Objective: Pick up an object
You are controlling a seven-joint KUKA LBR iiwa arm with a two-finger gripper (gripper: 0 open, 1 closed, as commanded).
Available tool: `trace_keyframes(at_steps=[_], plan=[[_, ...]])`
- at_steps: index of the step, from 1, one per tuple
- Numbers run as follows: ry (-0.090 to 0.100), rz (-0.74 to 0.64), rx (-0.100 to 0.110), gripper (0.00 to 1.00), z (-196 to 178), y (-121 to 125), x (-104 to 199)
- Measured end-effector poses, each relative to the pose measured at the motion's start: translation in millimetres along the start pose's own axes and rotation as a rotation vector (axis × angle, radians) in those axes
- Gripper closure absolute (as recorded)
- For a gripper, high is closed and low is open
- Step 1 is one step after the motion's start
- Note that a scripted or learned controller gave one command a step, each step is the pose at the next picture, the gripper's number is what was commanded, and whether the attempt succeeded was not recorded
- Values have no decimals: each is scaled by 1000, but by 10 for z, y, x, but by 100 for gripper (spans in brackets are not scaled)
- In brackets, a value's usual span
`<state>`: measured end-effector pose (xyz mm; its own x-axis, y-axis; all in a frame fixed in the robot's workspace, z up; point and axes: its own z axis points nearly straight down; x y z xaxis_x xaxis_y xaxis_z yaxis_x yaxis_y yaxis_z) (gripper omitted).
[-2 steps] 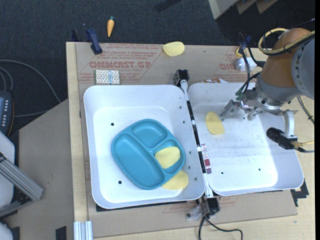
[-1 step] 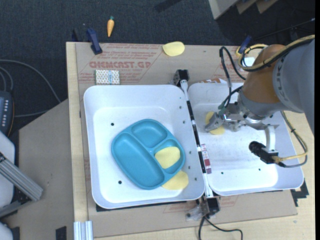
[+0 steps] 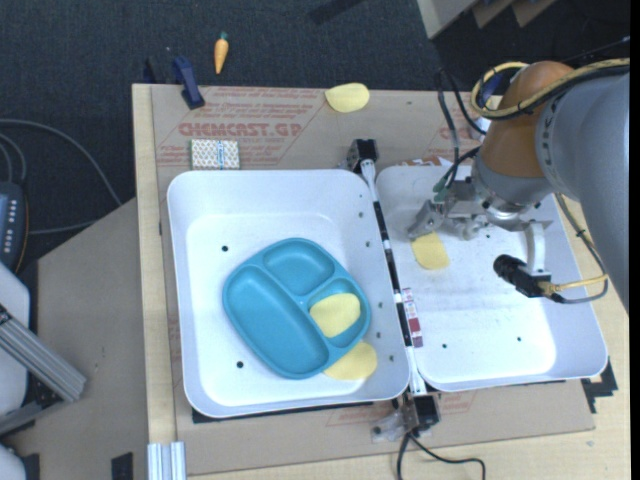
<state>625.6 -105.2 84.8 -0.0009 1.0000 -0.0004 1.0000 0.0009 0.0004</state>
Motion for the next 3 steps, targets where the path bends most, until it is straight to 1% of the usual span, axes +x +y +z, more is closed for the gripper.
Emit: trace_keyframes(at_steps=[1, 2, 3], plan=[[1, 0, 2, 0, 1, -91, 96], [0, 0, 0, 0, 3, -54, 97], [1, 2, 3, 0, 2, -163, 115]])
